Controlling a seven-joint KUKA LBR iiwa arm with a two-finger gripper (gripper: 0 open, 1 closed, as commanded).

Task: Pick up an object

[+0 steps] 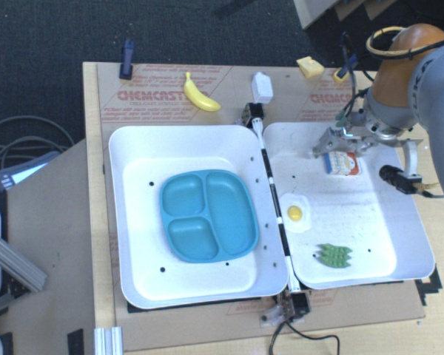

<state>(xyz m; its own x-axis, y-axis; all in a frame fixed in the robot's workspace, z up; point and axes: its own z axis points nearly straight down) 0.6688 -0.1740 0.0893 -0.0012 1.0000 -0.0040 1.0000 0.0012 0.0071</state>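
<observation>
My gripper (341,145) hangs low over the far part of the right bin (399,220), open, with its fingers spread just above a small white packet with red and blue print (343,163). The packet lies on the bin floor, partly covered by the gripper, and nothing is held between the fingers. A toy fried egg (295,214) lies by the bin's left wall. A green pea pod (334,256) rests near the front wall.
The left bin (133,161) holds a blue divided plate (207,214). On the bench behind the bins lie a banana (198,95), a white block (262,87), a yellow wedge (309,67) and a dark blue item (126,58).
</observation>
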